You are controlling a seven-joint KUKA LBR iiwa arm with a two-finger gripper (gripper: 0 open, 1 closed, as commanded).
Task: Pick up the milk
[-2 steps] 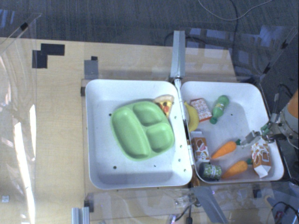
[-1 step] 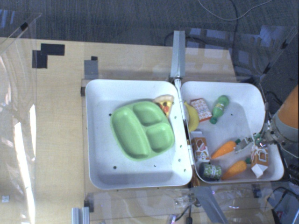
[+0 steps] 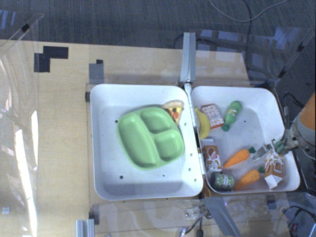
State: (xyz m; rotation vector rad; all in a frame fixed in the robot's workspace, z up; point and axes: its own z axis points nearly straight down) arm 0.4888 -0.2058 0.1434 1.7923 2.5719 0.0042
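A small brown and white gabled milk carton [image 3: 273, 171] lies in the right bin [image 3: 256, 94], near its front right corner. The gripper [image 3: 269, 150] reaches in from the right and hangs just above and slightly left of the carton, close to its top edge. Nothing can be seen held in it. The grey wrist with its orange band [image 3: 307, 113] shows at the right edge of the view.
Two carrots [image 3: 237, 158] [image 3: 248, 177], a green can [image 3: 223, 181], a brown box [image 3: 211, 157], a red and white packet [image 3: 213, 115], a green bottle [image 3: 231, 114] and a banana [image 3: 202, 124] share the right bin. The left bin [image 3: 106, 147] holds a green divided plate [image 3: 150, 138] and a pizza slice [image 3: 174, 108].
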